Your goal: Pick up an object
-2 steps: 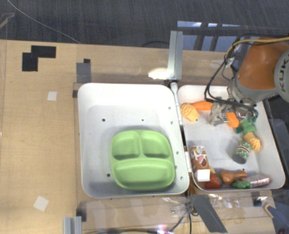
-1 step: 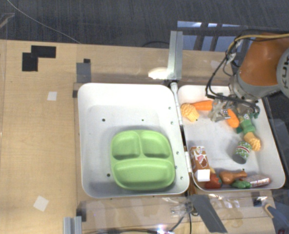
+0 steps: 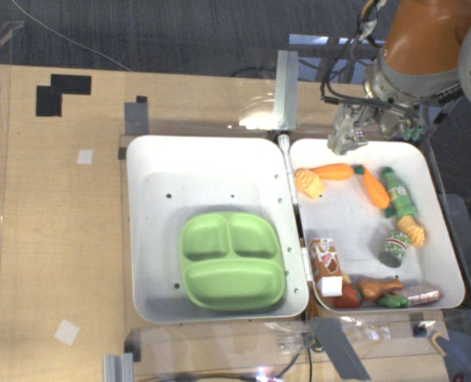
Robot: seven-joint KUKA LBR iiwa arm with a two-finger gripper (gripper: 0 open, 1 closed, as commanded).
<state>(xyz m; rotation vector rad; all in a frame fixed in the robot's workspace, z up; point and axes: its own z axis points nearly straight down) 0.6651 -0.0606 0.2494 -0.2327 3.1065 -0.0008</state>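
Note:
The right bin [image 3: 438,213] holds several toy foods. Two orange carrots [image 3: 332,172] [image 3: 374,188] lie near its back, with a yellow piece [image 3: 309,184] at the back left and a green bottle [image 3: 398,195] at the right. A small can [image 3: 394,248] stands mid right beside a yellow-tan piece [image 3: 411,231]. A brown and white carton [image 3: 326,263], a red piece [image 3: 347,296], a drumstick [image 3: 379,289] and a grey-pink wrapper [image 3: 421,296] line the front. My gripper [image 3: 353,136] hangs above the bin's back edge, just behind the carrots, with nothing seen in it.
The left bin [image 3: 148,181] holds a green divided plate [image 3: 231,259] toward its front. A metal post [image 3: 286,90] stands behind the divide between the bins. Cables loop around the arm's wrist [image 3: 339,70]. Bare wooden bench [image 3: 52,229] lies to the left.

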